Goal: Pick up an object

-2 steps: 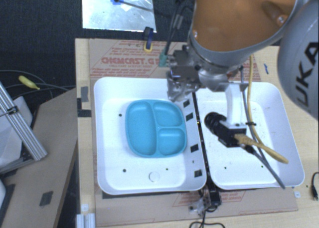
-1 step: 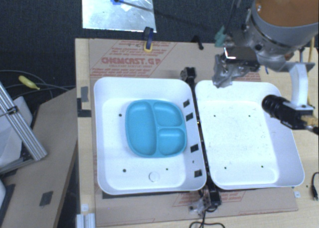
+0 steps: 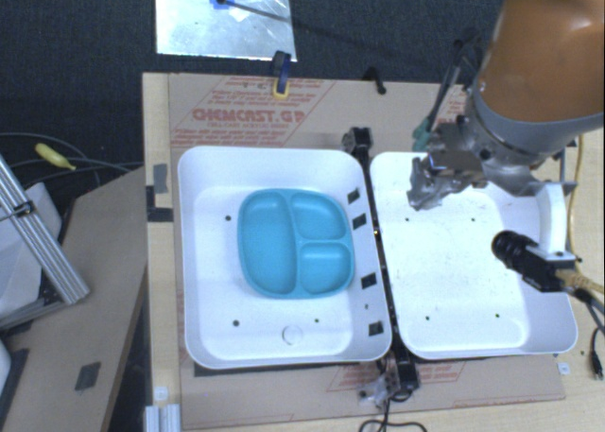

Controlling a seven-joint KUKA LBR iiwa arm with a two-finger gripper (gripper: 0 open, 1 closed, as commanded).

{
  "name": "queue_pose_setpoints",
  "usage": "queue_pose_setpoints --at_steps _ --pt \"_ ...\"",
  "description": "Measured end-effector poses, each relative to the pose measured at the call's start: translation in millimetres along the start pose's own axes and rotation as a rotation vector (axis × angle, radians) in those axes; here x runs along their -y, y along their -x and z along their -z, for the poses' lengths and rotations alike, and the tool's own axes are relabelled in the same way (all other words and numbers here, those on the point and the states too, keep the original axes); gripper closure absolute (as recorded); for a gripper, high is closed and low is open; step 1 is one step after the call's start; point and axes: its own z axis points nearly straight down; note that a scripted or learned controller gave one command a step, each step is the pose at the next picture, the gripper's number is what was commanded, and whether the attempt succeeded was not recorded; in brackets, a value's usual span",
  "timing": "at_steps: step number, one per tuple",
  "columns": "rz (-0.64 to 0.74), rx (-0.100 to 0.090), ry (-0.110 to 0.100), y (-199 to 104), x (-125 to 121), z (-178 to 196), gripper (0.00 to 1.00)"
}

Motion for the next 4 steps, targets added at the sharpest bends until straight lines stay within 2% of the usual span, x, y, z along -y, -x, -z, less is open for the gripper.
queue_pose_setpoints --at_steps 1,2,3,4 --pt "0.014 -0.005 0.011 -77 0 28 1.00" --pt "0.010 -0.004 0.012 -73 -1 38 1.00" --pt "0.001 -0.002 0.010 -21 -1 41 1.00" --pt "0.006 -0.003 0.008 -30 0 38 1.00"
